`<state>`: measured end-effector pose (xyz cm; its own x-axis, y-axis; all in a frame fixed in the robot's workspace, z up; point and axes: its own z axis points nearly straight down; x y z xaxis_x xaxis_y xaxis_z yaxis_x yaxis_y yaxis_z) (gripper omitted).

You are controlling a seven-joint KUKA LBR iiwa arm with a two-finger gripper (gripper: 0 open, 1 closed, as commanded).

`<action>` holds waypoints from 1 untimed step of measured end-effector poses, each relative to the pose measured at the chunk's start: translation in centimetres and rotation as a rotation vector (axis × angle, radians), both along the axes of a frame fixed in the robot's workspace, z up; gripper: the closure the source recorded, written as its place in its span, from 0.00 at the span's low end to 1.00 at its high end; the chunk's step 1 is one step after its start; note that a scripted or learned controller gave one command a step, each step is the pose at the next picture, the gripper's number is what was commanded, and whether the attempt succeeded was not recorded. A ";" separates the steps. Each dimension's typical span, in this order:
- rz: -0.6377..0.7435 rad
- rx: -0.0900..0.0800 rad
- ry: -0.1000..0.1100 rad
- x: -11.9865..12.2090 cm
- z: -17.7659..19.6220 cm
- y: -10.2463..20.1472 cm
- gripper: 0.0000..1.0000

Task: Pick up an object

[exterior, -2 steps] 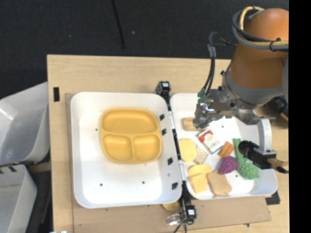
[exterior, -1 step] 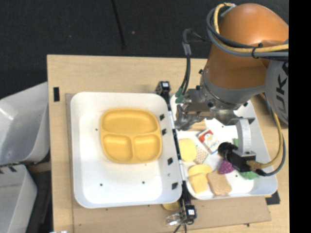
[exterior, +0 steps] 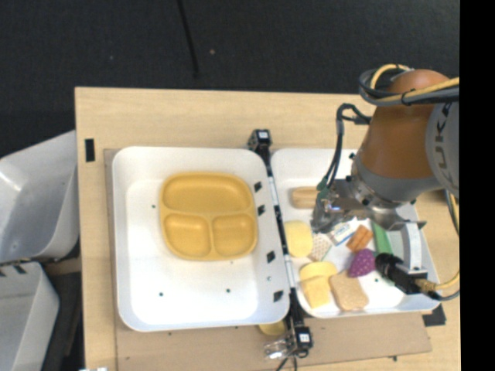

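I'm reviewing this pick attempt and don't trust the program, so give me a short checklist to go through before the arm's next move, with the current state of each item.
1. Hand is over the right bin, where the objects are: ok.
2. Something is gripped between the fingers: cannot tell; the wrist and arm hide them from above.
3. Targets are within reach under the hand: ok; the orange piece, purple grapes and yellow piece lie close by.
4. Objects are spaced for a clean pick: not ok; they crowd together, several touching.
5. Left bin is ready as a drop spot: ok; the yellow divided tray sits flat in it.
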<state>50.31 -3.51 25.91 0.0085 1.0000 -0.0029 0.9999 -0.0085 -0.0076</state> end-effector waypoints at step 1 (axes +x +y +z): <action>0.017 0.004 -0.009 -1.3 1.6 7.1 1.00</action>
